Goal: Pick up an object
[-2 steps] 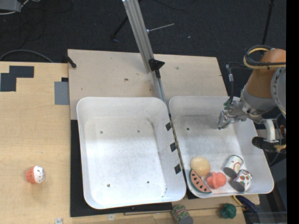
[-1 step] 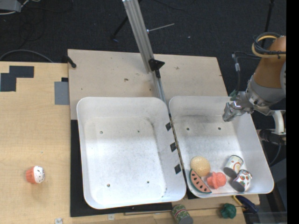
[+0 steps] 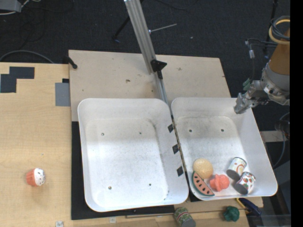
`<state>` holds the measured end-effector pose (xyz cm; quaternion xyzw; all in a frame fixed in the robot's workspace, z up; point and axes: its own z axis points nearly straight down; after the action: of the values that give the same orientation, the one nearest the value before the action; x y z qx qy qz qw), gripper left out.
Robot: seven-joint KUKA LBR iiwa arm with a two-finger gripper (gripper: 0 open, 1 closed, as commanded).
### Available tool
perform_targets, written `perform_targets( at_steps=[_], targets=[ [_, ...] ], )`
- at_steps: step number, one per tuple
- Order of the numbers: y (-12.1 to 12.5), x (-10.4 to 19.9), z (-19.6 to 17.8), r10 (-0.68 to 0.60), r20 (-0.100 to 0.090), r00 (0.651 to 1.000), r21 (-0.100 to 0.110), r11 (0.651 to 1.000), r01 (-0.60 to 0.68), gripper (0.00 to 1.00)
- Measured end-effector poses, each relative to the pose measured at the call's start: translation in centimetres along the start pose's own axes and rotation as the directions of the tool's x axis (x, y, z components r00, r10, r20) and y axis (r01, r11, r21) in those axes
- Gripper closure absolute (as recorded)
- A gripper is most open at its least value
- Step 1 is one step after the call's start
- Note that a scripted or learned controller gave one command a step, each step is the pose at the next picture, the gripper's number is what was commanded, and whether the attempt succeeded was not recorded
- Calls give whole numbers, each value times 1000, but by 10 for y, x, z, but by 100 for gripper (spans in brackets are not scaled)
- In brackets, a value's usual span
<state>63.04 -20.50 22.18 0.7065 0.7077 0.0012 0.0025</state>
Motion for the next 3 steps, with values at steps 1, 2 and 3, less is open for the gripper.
perform_targets(
  at_steps=[1, 2, 3],
  targets=[
    [0, -1, -19, -1, -1, 1000, 3, 1000, 1, 100],
    [5, 52, -27, -3, -4, 1000, 7, 1000, 3, 100],
    [-4, 104, -30, -3, -5, 1000, 9, 1000, 3, 100]
  ],
)
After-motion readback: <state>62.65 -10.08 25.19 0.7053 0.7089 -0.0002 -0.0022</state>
